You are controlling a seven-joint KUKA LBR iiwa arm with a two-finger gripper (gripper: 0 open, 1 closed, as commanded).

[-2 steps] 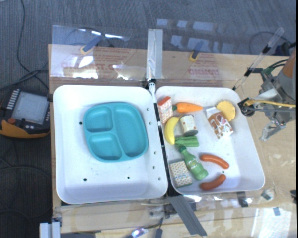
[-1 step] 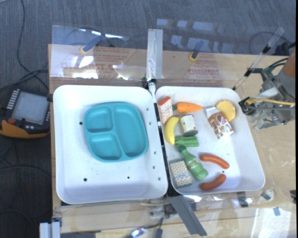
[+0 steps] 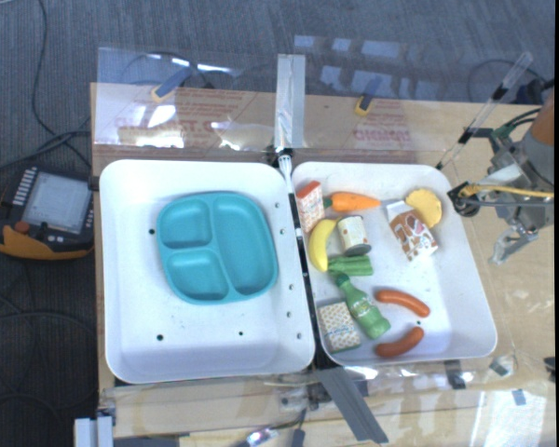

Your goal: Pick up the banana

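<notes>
- My arm comes in from the right edge of the camera view, outside the bins, with a bit of the orange band showing at the top right.
- My gripper (image 3: 514, 240) hangs over the bare bench beyond the right wall of the right bin (image 3: 480, 296), clear of everything in it. I see thin metal parts pointing down and to the left, but whether my jaws are apart or together I cannot tell.
- The banana (image 3: 321, 244) lies well to the left of my jaws, across most of the right bin, near the bin's left wall. It lies free, with nothing gripping it.
- Just beside the banana, on the side nearer my jaws, stands a small can (image 3: 352, 234); an orange carrot (image 3: 354, 201) lies above them and a small carton (image 3: 308, 204) sits at the banana's far upper end.
- Closest to my jaws are a snack packet (image 3: 412, 232) and a yellow piece (image 3: 425, 206) beside it.
- Lower down, left of my jaws, lie a green bottle (image 3: 362, 307), a cracker (image 3: 338, 325) and two sausages (image 3: 402, 302), (image 3: 399, 343).
- Farthest from my jaws, the left bin (image 3: 130, 343) holds a teal divided plate (image 3: 214, 247).
- The bench (image 3: 512, 343) is pale wood with taped clear sheeting along its far edge. Grey carpet surrounds it, with cables and a handheld pendant (image 3: 42, 212) on the floor at the far left.
</notes>
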